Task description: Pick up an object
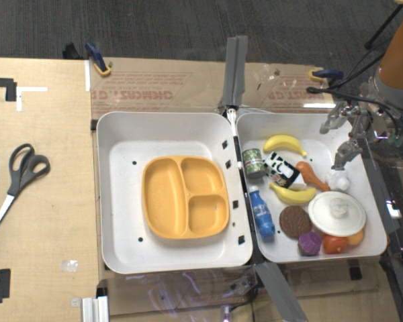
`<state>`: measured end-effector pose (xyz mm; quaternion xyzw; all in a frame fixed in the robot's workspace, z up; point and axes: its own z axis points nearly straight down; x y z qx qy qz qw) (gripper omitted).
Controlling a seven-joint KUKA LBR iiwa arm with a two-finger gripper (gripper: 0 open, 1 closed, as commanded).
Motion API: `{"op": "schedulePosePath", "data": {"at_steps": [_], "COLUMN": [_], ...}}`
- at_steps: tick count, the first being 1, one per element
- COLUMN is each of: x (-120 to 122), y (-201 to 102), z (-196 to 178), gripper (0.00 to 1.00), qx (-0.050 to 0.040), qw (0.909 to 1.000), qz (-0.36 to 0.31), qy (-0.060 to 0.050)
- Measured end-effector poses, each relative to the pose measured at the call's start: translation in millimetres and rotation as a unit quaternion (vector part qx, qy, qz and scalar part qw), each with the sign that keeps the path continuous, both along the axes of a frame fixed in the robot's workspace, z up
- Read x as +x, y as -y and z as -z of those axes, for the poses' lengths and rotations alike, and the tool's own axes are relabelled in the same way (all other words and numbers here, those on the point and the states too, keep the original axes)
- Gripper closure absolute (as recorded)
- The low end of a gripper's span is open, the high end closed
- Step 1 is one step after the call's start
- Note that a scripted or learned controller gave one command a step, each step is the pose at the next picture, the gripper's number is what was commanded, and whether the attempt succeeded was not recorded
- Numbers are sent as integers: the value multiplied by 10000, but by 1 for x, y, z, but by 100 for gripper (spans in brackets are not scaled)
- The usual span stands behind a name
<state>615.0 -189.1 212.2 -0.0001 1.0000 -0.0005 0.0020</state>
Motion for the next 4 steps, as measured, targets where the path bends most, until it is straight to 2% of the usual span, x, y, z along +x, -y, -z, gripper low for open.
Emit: {"op": "schedulePosePath", "data": {"at_steps": [1, 2, 3, 4], "x": [2, -26, -28, -67], "y": [-10, 26, -46, 1], "z": [118, 117, 119, 118], "gripper": [0, 0, 0, 0], "qx": [-4, -10, 3, 5], "qw": [9994, 9967, 10000, 9979], "qz": [-359, -818, 38, 653], "qy": [6, 12, -2, 15]}}
